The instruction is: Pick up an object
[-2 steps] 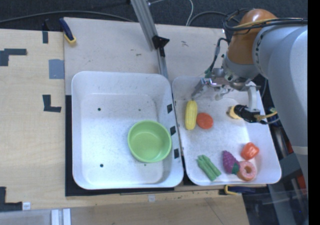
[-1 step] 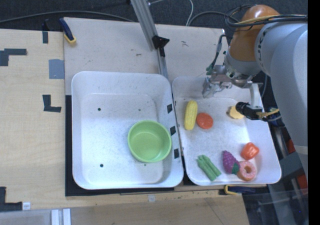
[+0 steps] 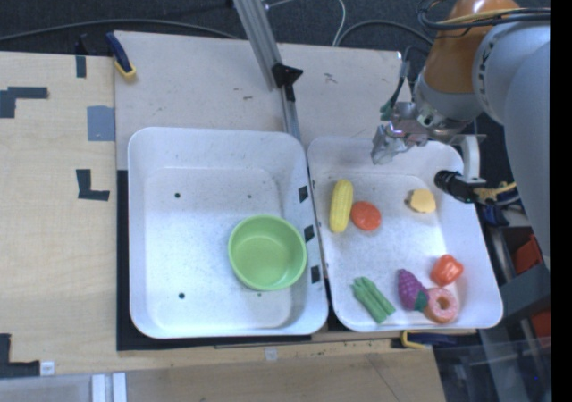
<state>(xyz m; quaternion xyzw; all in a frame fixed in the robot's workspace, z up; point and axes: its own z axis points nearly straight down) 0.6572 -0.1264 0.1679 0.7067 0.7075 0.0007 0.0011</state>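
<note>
Nearest you, at 5 o'clock in the right-hand shallow white bin [image 3: 465, 239], you see a pink-frosted toy doughnut [image 3: 441, 305] touching a purple toy bunch of grapes [image 3: 409, 288]. Just beside them at 9 o'clock lies a green toy vegetable with ridges [image 3: 372, 298], tilted toward the bin's near edge. A red toy pepper [image 3: 446, 269] sits just above the doughnut, at its 12 o'clock.

In the left-hand shallow white bin [image 3: 170, 168], a light green plastic bowl [image 3: 266, 252] stands upright near the wall shared with the right bin, toward 4 o'clock of that bin.

Farther up the right bin, you find a yellow toy corn cob [image 3: 340, 205] lying roughly lengthwise, and a round orange-red toy tomato [image 3: 365, 216] touching or just beside it at 3 o'clock. A small yellow toy piece with a pale top [image 3: 422, 202] rests apart from these, toward the bin's 2 o'clock side.

At the far rim of the right bin, at about 12 o'clock, the grey metal claw [image 3: 386, 150] hangs from the grey arm with its orange band [image 3: 474, 34]. Its tips point down over bare bin floor, well apart from every toy. You can see nothing between its fingers; whether they are spread or closed cannot be told from this angle.

Beyond, the pale wooden counter [image 3: 197, 79] carries a slanted grey metal post [image 3: 255, 16].
</note>
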